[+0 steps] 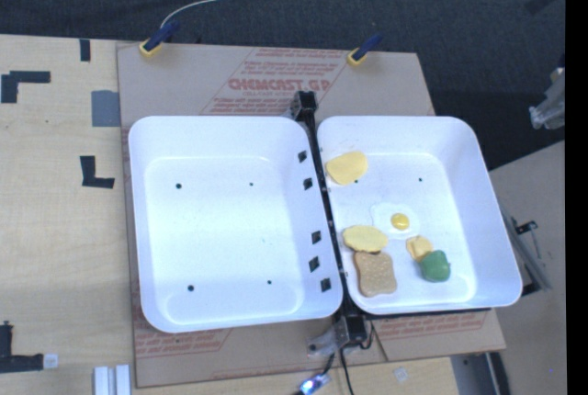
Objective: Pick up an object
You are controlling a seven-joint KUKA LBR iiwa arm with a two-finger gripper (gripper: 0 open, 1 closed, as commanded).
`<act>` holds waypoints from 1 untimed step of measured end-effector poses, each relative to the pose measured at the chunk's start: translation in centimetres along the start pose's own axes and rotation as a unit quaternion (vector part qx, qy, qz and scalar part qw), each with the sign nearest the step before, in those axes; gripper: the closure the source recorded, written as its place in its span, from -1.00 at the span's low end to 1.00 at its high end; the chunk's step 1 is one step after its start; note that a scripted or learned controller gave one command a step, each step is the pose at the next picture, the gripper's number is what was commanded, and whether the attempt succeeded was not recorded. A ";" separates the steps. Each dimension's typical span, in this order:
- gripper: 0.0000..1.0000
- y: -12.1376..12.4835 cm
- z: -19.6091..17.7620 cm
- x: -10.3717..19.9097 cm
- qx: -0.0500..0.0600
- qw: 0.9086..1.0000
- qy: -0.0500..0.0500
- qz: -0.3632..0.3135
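All six food items sit in the right bin (459,145), bunched toward its left wall and near edge, the toast (375,273) touching a yellow chip (366,239), so pick singly; pincer state: cannot tell.

Pale metal part (548,108) (identity unclear) cut off at right

Two white bins sit side by side on the surface (55,228). The right bin (459,145) holds a yellow chip (346,168) at 10 o'clock, a fried egg (397,220) mid-bin, and toast (375,273) and a green piece (435,266) toward 6.
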State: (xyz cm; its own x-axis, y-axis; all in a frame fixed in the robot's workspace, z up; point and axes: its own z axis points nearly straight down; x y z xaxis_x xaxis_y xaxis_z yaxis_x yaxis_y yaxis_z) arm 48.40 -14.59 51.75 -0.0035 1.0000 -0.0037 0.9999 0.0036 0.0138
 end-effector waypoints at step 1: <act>1.00 0.0 -1.9 -1.8 0.006 1.000 0.001 0.002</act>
State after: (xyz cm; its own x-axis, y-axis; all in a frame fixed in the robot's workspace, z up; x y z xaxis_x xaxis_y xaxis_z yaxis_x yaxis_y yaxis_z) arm 48.40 -16.43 53.62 -0.0001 1.0000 -0.0019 1.0000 0.0001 0.0027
